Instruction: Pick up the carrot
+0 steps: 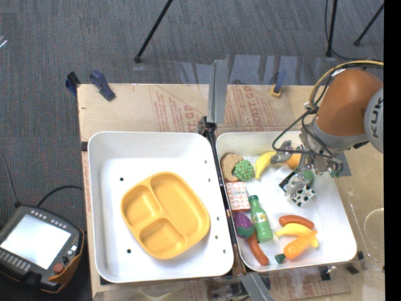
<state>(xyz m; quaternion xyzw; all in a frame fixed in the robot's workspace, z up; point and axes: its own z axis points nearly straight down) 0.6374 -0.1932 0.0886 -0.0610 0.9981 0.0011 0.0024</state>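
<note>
near edge of right bin (348, 234): carrot (297, 246), orange with a green tip at its left end, lying flat by the front right corner. just behind it and touching, a small banana (293, 230), then a red sausage (296, 220). left of these, a second sausage (257, 251) lies slantwise near the front wall, and a green bottle (260, 219) lies lengthwise with its cap toward the back. a purple piece (243, 224) sits against the bottle's left side (eggplant or grapes, too small to tell). a red-and-white carton (236, 196) lies behind that, along the bin's left wall.

mid bin: gripper (301, 190) hangs low over the white floor, well apart from the carrot. its tip is a black-and-white blur, so can't tell whether it is spread or closed, and nothing is seen in it.

back of bin: green bumpy fruit (243, 169), a tan round piece (229, 162) behind it, a larger banana (265, 163), something orange (294, 161) partly hidden under the wrist.

left bin (106, 149): yellow divided plate (165, 214), three compartments, set at a tilt to the walls.
</note>
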